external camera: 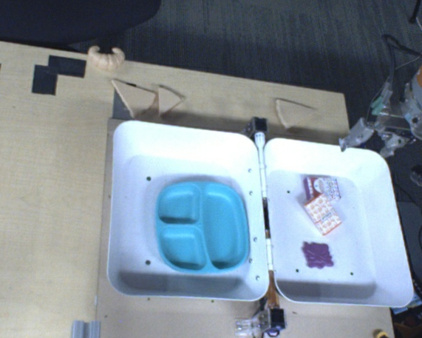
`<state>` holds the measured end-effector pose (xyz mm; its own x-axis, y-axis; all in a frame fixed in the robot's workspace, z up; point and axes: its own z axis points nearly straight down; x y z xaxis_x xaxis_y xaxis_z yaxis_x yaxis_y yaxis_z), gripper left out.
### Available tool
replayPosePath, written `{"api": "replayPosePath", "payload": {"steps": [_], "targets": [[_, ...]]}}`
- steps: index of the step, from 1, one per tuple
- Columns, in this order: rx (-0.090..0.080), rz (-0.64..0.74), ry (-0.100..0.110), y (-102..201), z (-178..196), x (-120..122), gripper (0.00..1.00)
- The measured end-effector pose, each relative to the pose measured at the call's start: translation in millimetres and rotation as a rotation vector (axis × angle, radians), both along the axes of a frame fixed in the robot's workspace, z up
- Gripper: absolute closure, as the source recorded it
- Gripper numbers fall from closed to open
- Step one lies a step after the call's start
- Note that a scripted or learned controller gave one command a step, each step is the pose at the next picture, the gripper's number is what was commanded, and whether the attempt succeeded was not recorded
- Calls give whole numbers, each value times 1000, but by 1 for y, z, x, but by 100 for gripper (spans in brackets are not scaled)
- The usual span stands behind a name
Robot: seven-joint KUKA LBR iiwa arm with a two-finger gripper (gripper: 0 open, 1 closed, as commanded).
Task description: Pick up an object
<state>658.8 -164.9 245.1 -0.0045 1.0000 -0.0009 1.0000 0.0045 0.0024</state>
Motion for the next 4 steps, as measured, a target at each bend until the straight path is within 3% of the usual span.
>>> {"api": "replayPosePath", "payload": {"steps": [1, 2, 3, 4], "targets": [[0, -1, -2, 37, -149, 11, 0], [0, 4, -6, 38, -138, 12, 100], [1, 3, -6, 92, -4, 12, 100], [0, -1, 0, 30, -34, 10, 100]]}}
